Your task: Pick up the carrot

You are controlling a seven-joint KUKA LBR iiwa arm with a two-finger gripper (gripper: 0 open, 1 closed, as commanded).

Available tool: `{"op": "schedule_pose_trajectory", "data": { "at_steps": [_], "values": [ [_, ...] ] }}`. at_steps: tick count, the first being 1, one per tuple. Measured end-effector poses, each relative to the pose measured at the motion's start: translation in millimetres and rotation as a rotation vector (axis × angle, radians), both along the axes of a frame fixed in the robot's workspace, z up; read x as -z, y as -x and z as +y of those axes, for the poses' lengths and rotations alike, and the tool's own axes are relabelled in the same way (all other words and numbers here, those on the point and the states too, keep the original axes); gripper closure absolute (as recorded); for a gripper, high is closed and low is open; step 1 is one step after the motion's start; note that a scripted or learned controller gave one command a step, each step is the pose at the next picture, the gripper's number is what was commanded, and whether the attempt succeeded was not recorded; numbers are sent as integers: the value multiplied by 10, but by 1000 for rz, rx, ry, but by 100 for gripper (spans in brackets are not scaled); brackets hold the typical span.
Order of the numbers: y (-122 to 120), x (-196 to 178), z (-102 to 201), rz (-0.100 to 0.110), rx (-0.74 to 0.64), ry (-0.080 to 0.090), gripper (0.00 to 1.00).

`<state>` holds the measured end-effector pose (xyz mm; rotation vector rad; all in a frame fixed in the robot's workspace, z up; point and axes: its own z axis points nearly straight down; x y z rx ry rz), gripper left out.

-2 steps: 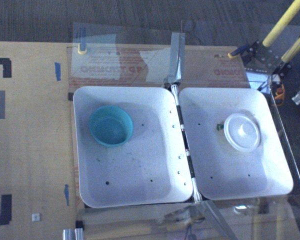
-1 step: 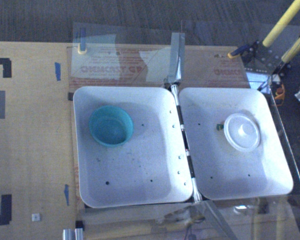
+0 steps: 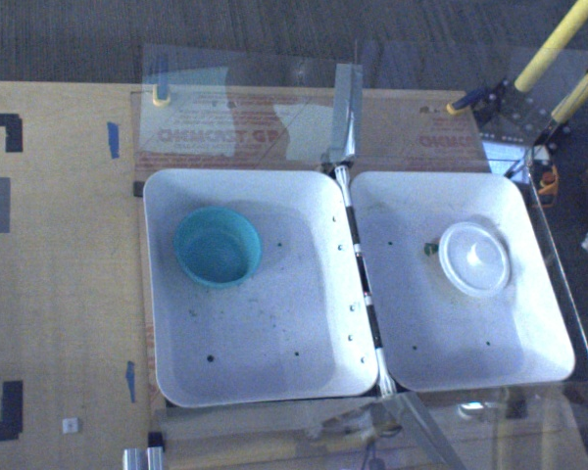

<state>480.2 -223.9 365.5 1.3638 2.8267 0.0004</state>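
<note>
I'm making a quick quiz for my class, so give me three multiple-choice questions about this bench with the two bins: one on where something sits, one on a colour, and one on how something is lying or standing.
1. Where is the teal bowl?
A. In the left bin
B. In the right bin
C. On the bench outside the bins

2. What colour is the round dish in the right bin?
A. Red
B. White
C. Black

3. How does the teal bowl stand?
A. Upside down
C. Tipped on its side
B. Upright, opening up

Answers: 1 A, it sits in the left bin's upper left part. 2 B, it is as pale as the bin. 3 B, its hollow inside faces the camera.
</note>
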Motion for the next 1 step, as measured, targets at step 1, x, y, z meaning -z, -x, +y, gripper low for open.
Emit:
{"op": "schedule_pose_trajectory", "data": {
  "at_steps": [1],
  "values": [
    [-9, -116, -20, -7, 3, 3, 100]
  ]
}}
